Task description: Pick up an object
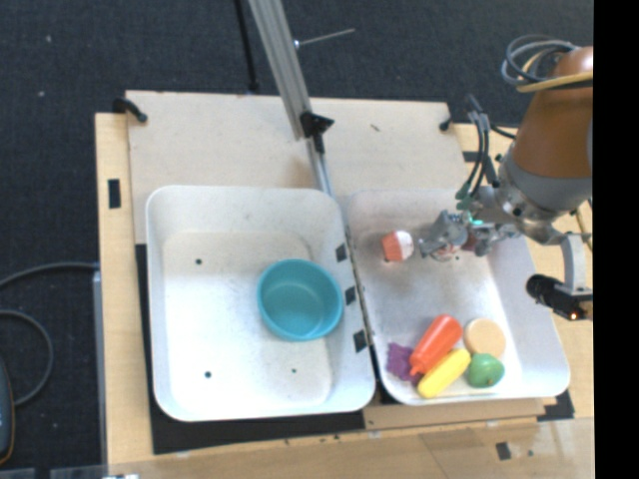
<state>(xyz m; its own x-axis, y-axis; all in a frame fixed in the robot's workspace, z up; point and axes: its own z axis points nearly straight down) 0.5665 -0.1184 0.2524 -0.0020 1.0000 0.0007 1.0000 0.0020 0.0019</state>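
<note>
Just left of pincer [440, 243], orange-white object [396, 246]

1. My arm [547, 138] is grey, banded orange.
2. Both bins [180, 218] are white.
3. The bowl [300, 299] is teal.
4. The carrot [435, 339] is orange, the banana [443, 372] yellow, the ball [485, 371] green.

Arm [544, 158] — orange band over grey wrist housing, looped grey cables above; small metallic gripper [444, 239], teal glint.
</note>
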